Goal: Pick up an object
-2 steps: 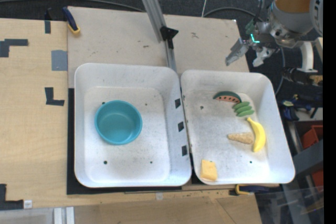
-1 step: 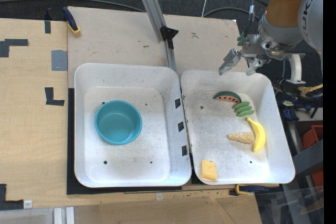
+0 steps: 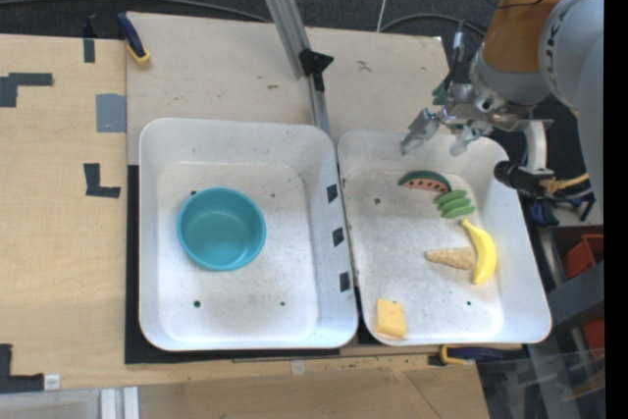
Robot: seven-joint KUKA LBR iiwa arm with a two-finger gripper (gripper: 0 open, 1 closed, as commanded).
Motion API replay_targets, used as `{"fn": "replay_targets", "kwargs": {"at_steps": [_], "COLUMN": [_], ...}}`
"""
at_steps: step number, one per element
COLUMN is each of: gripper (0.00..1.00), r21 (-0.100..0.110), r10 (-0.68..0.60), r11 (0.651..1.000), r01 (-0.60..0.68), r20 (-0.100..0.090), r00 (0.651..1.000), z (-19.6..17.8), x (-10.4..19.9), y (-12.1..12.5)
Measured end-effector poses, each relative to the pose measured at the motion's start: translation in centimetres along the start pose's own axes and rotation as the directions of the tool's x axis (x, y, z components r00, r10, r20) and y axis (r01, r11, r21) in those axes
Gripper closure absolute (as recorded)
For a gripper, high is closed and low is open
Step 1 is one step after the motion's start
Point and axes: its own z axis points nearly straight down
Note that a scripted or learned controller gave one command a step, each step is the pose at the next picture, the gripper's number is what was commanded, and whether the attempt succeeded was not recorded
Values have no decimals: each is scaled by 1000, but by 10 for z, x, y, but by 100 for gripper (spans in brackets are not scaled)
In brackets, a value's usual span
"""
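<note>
Wooden counter [image 3: 59, 211], two white bins. Right bin [image 3: 510, 309], centre-right of frame: watermelon slice [image 3: 424, 182], green piece [image 3: 455, 203], banana [image 3: 480, 251], tan wedge [image 3: 450, 257], yellow block [image 3: 391, 318]. End effector [image 3: 438, 138] above bin's upper edge, fingers spread, holding nothing. Left bin [image 3: 157, 309]: teal bowl [image 3: 222, 229].

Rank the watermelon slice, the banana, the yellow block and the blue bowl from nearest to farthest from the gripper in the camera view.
From the gripper:
1. Watermelon slice, right bin, just below it.
2. Banana, right bin, lower right.
3. Yellow block, right bin's bottom edge.
4. Blue bowl, left bin.
</note>
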Motion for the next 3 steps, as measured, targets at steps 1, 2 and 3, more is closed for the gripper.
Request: {"fn": "replay_targets", "kwargs": {"at_steps": [1,2,3], "gripper": [0,100,100], "r21": [3,-4,-11], "r10": [0,-2,0], "r11": [1000,1000,1000], "r01": [0,2,0], "r20": [-1,0,0], "r00": [1000,1000,1000], "z": [65,50,-12], "x": [1,1,2], "y": [-4,-2,-6]}}
